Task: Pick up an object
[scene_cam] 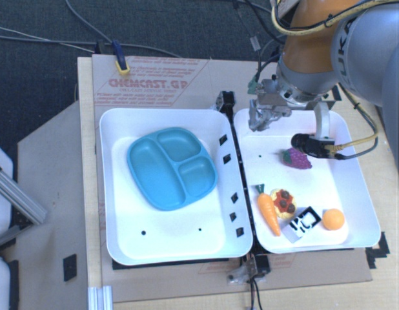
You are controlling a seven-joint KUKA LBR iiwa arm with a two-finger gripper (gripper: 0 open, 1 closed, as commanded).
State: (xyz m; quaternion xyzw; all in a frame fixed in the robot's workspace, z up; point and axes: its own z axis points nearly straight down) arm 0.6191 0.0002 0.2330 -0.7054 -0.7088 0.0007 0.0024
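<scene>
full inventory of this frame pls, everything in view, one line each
bins: 2, white, side by side on the bench
divided plate: 1, light blue, three compartments, in the left bin
grapes: 1 bunch, purple, upper part of the right bin
carrot: 1, orange with green top, lower left of the right bin
pizza slice: 1, yellow with dark red toppings, just right of the carrot
black-and-white block: 1, lower right bin, beside the pizza slice
orange ball: 1, orange, lower right corner of the right bin
cardboard sheet: 1, tan with red print, under the bins
cables: several, dark, on the floor behind the bench
arm: 1, grey with orange band, from the right
gripper: 1, metal, over the right bin's upper left
</scene>
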